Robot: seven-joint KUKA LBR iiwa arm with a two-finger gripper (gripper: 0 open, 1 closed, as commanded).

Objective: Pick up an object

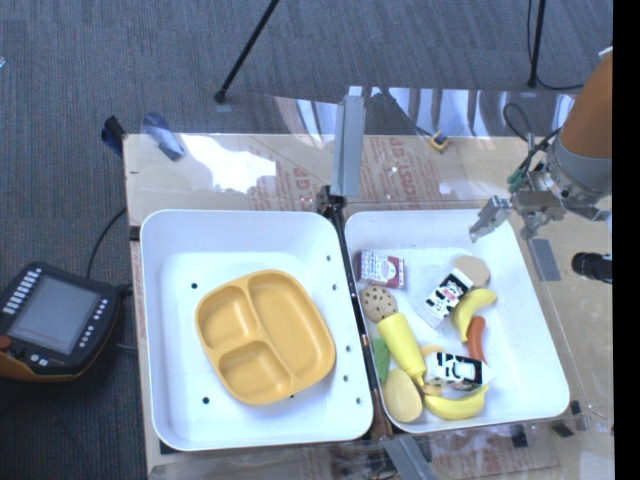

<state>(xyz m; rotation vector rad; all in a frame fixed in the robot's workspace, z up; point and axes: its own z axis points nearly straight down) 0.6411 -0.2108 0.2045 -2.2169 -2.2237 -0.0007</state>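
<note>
Counter [230, 173] carries two shallow white bins side by side. Left bin [170, 268] holds a yellow divided plate [263, 336], three compartments, nothing in them. Right bin [535, 358] holds the clutter, all toward its left and near side: yellow corn-like piece [400, 340], two bananas [473, 306] and [455, 405], two black-and-white cartons [449, 295] and [459, 368], small red packet [380, 268], round cookie [379, 303], tan disc [472, 270], orange carrot-like stick [477, 336]. Arm [590, 118] enters at upper right; claw [508, 216] hangs over the right bin's far right corner, well apart from the pile, fingers spread wide, nothing between them. Risks, as judged: items touch and overlap, so a descent may land on two at once or nudge one aside; rounded banana could slip from the pads. Hard to make out: carton print, what lies under the near carton; arm cut off at the edge.
</note>
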